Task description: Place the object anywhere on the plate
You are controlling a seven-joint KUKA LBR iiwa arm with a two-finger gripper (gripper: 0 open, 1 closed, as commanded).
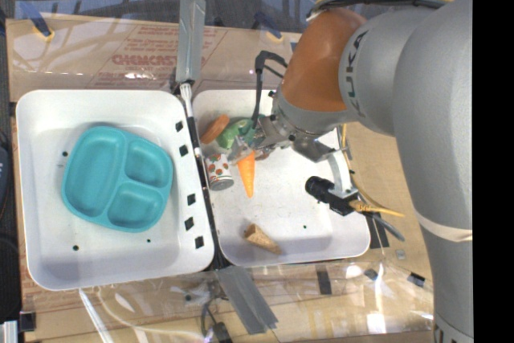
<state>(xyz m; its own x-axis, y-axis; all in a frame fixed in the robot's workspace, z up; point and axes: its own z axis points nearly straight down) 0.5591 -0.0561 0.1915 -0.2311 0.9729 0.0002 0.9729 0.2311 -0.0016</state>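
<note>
1. Two white bins sit side by side on the bench: the left bin (32, 173) and the right bin (345, 241).
2. A teal plate (117, 177) with three compartments lies in the left bin, nothing on it.
3. The arm (385, 68) reaches in from the right, its orange band over the right bin's far side.
4. The gripper (259, 136) is low at the right bin's upper left; whether its claw is apart or together cannot be told.
5. Just beside the gripper lies a green object (230, 132), with an orange piece (214, 128) to its left.
6. A carrot (246, 173) lies below the gripper, point toward the near side.
7. A small can (219, 172) lies left of the carrot, near the divider.
8. A cone-shaped piece (262, 238) lies near the bin's front wall, well apart from the rest.
</note>
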